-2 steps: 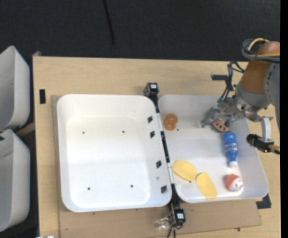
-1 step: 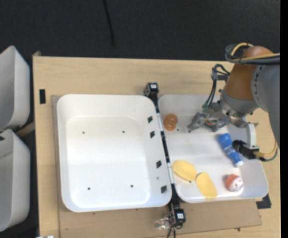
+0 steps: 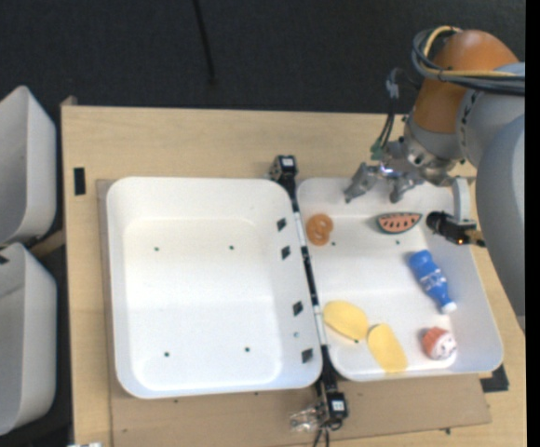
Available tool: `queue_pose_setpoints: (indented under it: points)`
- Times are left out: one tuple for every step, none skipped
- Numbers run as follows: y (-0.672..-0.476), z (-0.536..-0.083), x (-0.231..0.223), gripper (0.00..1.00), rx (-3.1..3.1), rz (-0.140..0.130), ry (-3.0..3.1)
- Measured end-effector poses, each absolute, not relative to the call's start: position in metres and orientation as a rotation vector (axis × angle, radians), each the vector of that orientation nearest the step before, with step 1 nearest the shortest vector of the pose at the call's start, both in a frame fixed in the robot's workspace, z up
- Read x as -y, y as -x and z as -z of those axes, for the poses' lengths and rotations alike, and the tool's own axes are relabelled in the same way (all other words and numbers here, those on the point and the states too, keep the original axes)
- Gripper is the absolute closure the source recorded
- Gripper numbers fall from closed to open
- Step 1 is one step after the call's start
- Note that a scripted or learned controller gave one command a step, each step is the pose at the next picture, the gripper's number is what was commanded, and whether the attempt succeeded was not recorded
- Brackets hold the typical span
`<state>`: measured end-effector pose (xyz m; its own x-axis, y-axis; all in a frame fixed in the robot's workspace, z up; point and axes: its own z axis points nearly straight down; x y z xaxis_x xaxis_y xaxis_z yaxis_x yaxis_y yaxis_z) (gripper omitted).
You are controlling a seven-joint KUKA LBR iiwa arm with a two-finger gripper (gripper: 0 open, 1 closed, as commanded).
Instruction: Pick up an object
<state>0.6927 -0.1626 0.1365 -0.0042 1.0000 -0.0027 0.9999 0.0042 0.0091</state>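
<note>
A pale wooden counter [image 3: 84, 277] carries two shallow white bins. In the right bin [image 3: 475, 343], a watermelon slice [image 3: 398, 222] lies just below the jaws [image 3: 383, 186], which are spread open and empty. It is judged light, rigid, smooth plastic, best pinched across its flat faces. Farther off lie an orange ball [image 3: 319, 228], a blue bottle [image 3: 430, 278], and yellow pieces [image 3: 346, 320].

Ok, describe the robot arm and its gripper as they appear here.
The arm is smooth light grey with a rounded orange band above the wrist. Dark cables loop over that band. The gripper is small, grey metal, with two thin fingers splaying from a compact dark-and-silver wrist block.
</note>
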Motion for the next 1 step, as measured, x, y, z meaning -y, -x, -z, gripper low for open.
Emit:
queue_pose_setpoints:
  points:
    - [-0.6893, -0.1352, 0.1115, 0.0, -2.224, 0.001, -2.217]
